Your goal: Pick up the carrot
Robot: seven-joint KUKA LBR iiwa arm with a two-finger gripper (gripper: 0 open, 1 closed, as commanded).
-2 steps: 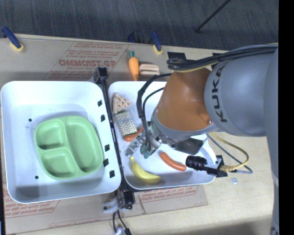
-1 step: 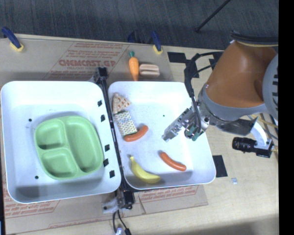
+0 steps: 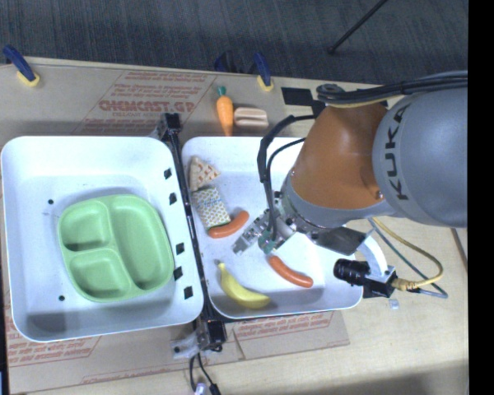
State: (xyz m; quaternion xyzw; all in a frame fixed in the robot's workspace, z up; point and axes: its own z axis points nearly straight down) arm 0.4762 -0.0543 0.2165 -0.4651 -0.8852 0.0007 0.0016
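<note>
The carrot (image 3: pixel 224 113) lies on the surface (image 3: pixel 107 97) outside the bins, just past the right bin's (image 3: pixel 230 148) rim at 12 o'clock, beside a tan block (image 3: pixel 250 118). The end effector (image 3: pixel 260 235) hangs low inside the right bin, between two sausages (image 3: pixel 228 225) at its 10 and 4 o'clock; whether it is apart or together I cannot tell. A banana (image 3: pixel 240 289) lies at 6 o'clock. The left bin (image 3: pixel 33 163) holds a green divided plate (image 3: pixel 114 245)
</note>
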